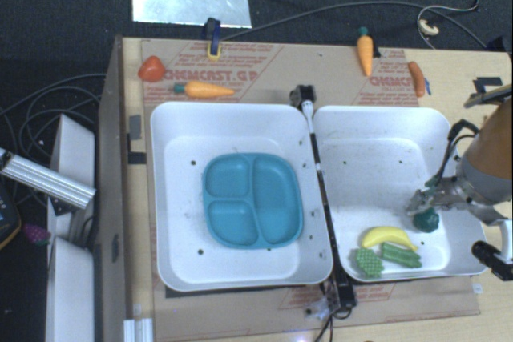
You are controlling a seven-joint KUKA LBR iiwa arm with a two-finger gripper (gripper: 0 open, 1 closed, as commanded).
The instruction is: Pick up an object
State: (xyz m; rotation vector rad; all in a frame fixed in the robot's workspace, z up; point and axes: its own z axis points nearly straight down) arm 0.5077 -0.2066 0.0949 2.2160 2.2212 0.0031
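Observation:
My gripper [422,206] reaches into the right bin [377,132] from the right, low over its floor near the right wall. A small dark teal object [428,223] lies directly under the gripper's tip, touching it or nearly so. Just left of and below that lie a yellow banana [386,236], a green bumpy piece [367,261] and a green pod-shaped piece [400,255], clustered at the bin's front edge. The grey arm with its orange band [490,164] covers the bin's right rim.
The left bin [180,132] holds a blue divided plate [252,199]. Behind the bins, toy carrots [207,90] [365,54], a red vegetable [151,69] and an orange piece [417,78] lie on the cardboard. A divider bar [316,164] separates the bins.

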